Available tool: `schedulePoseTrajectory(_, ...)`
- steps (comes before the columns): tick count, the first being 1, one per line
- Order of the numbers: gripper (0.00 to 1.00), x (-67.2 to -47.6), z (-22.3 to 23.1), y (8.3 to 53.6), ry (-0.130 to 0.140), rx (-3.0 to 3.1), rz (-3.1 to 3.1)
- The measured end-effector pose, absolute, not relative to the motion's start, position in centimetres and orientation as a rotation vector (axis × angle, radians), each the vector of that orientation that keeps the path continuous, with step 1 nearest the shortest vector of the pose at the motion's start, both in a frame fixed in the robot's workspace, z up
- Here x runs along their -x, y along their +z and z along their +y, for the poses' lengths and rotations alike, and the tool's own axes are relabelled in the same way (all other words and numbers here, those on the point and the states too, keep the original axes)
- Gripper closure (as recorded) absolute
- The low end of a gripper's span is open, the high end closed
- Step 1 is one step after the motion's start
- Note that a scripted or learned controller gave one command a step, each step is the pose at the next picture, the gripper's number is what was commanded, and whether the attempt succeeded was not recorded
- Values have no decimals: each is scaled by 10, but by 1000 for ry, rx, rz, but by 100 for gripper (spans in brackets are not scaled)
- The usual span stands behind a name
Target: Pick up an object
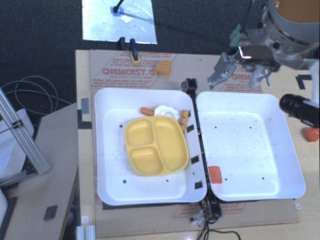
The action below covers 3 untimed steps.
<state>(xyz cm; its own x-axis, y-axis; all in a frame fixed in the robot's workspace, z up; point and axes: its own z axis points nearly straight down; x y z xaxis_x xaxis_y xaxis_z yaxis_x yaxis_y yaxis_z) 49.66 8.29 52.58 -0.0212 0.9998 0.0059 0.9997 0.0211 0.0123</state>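
My gripper hangs over the back rim of the right bin, open, with nothing between its fingers. In the left bin lies a yellow divided plate. Behind the plate sit a small orange sausage shape, a white piece and a tan block near the dividing wall. A red-orange block rests in the right bin's front left corner, far from the gripper.
A tan-orange chunk lies on the bench behind the left bin. A blue and yellow clamp stands at the back edge. A small red object lies right of the right bin. A silvery sheet lies beyond the bench.
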Motion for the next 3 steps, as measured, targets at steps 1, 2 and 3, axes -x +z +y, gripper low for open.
schedulePoseTrajectory(1,100,-497,73,533,9,-2212,2226)
schedulePoseTrajectory(2,0,-497,73,532,8,-2212,2226)
schedulePoseTrajectory(3,0,-486,35,535,4,-2222,2218)
